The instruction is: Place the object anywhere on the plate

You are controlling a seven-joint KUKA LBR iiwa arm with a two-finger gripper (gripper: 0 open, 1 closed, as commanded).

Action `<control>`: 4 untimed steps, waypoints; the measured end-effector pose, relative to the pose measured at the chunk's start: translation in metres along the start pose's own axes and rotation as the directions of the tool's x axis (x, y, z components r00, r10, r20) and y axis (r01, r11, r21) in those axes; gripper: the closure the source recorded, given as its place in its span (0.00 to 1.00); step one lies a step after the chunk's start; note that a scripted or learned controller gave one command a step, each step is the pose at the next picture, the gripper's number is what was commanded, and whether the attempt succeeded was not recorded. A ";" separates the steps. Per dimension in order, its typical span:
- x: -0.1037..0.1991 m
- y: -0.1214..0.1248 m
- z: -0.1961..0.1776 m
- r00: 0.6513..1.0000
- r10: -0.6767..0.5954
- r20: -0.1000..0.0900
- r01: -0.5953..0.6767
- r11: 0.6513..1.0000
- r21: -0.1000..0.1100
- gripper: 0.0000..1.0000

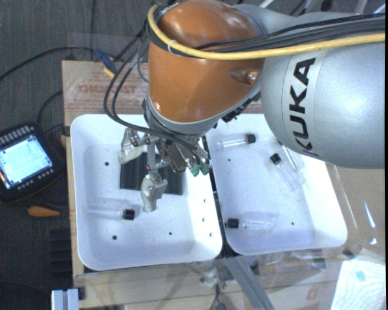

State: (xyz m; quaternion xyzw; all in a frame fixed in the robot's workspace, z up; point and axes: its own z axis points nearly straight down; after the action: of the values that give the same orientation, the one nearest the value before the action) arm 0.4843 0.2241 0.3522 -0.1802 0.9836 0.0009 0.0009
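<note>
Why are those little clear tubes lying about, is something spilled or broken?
Nothing looks spilled or broken. Clear vials with black caps lie on their sides: one in the left bin at, three in the right bin. The gripper hangs over a dark plate.

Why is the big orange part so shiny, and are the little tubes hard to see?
In the camera view, light glints off the glossy orange wrist band; the clear plastic tubes with black caps almost vanish against the bright white bins.
</note>
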 end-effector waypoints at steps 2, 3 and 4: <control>-0.053 -0.009 -0.075 0.924 -0.382 0.003 0.382 0.924 0.000 0.00; -0.054 -0.008 -0.085 0.924 -0.382 0.008 0.382 0.924 -0.003 1.00; -0.014 -0.024 -0.083 0.799 -0.601 0.001 0.601 0.799 0.000 1.00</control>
State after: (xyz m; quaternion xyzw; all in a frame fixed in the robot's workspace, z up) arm 0.5059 0.2062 0.4347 -0.4827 0.8758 0.0006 0.0016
